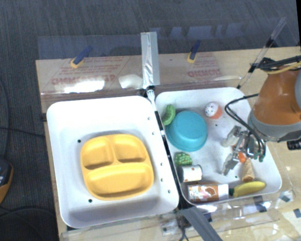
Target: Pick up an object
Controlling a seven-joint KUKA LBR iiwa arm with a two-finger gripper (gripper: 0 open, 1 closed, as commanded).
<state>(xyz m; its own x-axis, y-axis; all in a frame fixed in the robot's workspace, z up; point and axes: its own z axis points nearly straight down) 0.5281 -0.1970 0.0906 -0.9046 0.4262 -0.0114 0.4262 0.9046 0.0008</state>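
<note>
Camera view: tool [234, 154] over right bin [212, 93]

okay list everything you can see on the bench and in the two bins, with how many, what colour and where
Bins: 2, white, side by side.
Divided tray: 1, yellow, left bin.
Bowl: 1, blue, right bin, upside down.
Leafy piece: 1, green, beside the bowl.
Small ball: 1, white and orange, right bin's far side.
Bottle: 1, red label, near wall, lying.
Banana: 1, yellow, beside the bottle.
Arm: 1, grey and orange, right.
Pincer: 1, in right bin.
</note>
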